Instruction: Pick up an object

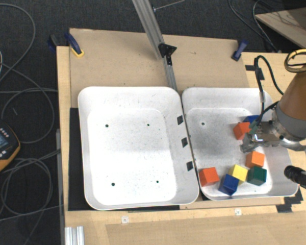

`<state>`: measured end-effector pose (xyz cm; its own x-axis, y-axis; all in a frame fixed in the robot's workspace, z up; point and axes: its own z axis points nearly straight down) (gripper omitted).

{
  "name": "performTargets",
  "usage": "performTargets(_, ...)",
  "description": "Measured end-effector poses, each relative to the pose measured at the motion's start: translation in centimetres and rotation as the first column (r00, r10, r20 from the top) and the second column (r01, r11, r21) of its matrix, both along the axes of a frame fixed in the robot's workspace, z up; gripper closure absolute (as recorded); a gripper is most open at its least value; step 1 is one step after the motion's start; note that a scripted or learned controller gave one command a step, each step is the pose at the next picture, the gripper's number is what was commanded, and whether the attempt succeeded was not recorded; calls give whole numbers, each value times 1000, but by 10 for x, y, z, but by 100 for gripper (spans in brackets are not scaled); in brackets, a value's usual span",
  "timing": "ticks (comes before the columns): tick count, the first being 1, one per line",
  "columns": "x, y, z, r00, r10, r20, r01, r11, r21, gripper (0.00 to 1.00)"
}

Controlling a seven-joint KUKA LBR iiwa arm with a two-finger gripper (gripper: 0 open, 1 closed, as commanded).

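Note:
My gripper (253,139) hangs low over the right part of the right bin (214,111), under the arm's grey wrist and orange band. An orange block (240,130) lies just to its upper left, with a blue block (253,120) partly hidden behind it. A second orange block (255,160) sits just below the gripper. Along the front of the bin lie a green block (257,176), a yellow block (239,172), a blue block (228,184) and a third orange block (209,176).
The left bin (92,137) sits beside the right one, with black clips on the shared wall. A slanted metal pole (153,29) rises from behind the bins. Black cables run along the arm at the right.

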<state>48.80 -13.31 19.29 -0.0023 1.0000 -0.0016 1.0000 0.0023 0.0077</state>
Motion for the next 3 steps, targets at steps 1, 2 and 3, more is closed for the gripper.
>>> performTargets(1, 1, 0, 9, 1000, -1, -5, 1, 1000, 1, 100)
performTargets(2, 21, 50, 25, 1000, 5, -5, -5, 1000, 4, 100)
performTargets(3, 41, 107, 22, 1000, 6, -6, -6, 1000, 4, 100)
